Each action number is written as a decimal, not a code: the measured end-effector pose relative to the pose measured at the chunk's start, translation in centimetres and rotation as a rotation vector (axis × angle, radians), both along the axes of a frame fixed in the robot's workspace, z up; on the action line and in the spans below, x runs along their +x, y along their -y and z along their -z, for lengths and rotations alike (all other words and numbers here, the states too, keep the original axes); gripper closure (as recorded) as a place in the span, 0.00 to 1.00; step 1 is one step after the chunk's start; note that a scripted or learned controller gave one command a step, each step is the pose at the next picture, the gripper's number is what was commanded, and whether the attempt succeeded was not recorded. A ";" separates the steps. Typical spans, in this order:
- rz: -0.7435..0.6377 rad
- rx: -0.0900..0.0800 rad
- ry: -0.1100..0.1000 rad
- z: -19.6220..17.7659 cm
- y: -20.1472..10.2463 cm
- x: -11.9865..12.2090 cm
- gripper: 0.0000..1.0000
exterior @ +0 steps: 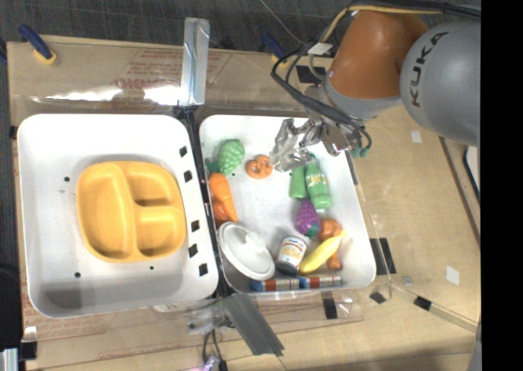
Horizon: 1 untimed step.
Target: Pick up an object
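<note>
Because the arm (pixel 392 59) reaches in from the right, your gripper (pixel 288 151) hangs over the right bin (pixel 245 126); its jaw state I cannot tell. The left bin (pixel 41 198) holds a yellow tray (pixel 131 208). Pickable toys lie below: a green bottle (pixel 317 185), carrot (pixel 221 195), small pumpkin (pixel 260 167).

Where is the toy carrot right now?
The toy carrot lies in the right bin, against its left wall, below the green vegetable and above the white lid.
</note>
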<state>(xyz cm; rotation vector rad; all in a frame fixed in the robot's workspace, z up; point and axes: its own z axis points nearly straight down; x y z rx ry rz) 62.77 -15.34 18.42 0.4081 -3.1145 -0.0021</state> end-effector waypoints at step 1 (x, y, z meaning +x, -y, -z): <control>0.197 -0.002 0.007 -7.4 -2.1 2.5 1.00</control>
